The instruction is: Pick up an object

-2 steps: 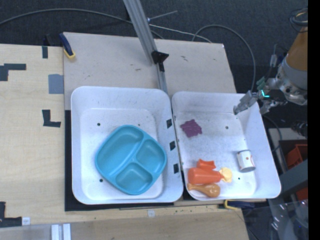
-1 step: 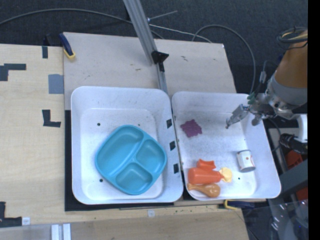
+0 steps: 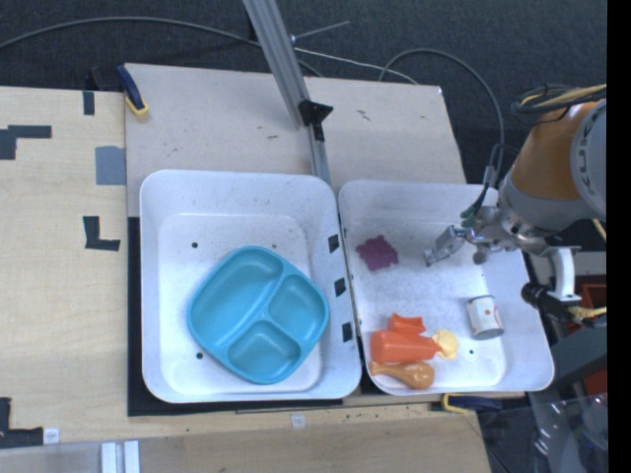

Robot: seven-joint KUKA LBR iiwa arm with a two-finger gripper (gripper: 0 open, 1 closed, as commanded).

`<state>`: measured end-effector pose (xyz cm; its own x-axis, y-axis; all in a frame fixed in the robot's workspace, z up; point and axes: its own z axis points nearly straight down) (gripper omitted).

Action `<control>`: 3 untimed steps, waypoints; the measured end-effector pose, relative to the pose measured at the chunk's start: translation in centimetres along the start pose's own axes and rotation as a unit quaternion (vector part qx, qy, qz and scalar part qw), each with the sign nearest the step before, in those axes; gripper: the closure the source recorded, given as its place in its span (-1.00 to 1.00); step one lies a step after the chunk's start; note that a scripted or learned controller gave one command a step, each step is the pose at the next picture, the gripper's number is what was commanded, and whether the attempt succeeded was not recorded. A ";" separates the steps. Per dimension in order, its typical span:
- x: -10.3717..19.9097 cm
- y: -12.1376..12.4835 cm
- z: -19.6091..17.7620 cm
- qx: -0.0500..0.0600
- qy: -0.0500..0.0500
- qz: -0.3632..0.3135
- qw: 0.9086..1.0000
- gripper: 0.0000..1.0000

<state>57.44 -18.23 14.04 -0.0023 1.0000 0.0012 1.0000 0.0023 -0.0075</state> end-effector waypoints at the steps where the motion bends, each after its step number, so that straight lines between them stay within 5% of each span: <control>1: 0.0 0.0 5.3 -0.003 -0.002 0.000 1.000 -1.00; 2: 0.1 0.0 4.1 -0.003 0.000 0.000 1.000 1.00; 3: 0.2 0.6 -0.3 -0.005 -0.001 0.000 1.000 1.00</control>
<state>58.08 -18.03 14.31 -0.0020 1.0000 -0.0007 1.0000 0.0020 0.0031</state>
